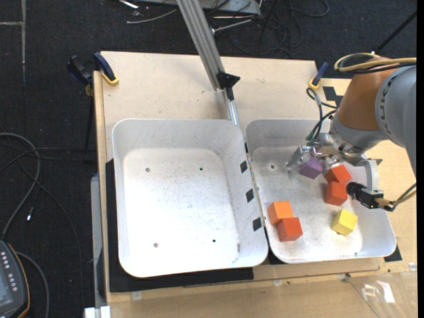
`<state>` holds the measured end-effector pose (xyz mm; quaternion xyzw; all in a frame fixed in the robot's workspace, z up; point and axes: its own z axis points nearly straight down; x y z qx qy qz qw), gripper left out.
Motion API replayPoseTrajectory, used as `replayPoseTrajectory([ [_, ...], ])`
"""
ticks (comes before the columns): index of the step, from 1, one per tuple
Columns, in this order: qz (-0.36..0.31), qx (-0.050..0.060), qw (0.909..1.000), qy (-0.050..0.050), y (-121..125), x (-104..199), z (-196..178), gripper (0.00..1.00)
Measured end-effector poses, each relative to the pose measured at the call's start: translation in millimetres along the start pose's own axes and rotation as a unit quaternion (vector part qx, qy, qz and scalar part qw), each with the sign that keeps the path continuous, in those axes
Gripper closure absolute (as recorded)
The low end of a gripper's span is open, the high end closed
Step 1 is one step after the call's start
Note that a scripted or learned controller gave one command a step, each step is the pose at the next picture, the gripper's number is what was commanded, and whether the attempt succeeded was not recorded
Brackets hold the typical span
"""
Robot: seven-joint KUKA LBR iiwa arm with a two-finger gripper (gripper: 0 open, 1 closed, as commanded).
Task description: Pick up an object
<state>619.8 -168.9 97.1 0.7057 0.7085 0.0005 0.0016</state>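
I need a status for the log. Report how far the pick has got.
Done: the arm has reached into the right bin, and the gripper is low over the purple block. In hand: it seems to be closing in on that block, but a grasp cannot be confirmed. Left: the lift. The purple block, two red blocks, the orange block and the yellow block all lie in the bin.

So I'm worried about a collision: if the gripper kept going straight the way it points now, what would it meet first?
Probably the purple block, just below the gripper; depth is unclear from this slant.
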Motion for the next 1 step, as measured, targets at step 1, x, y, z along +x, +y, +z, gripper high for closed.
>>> replayPoseTrajectory([
  [1, 0.002, -0.002, 1.0000, 0.000, 1.3, -2.2, -10.1, 1.00],
])
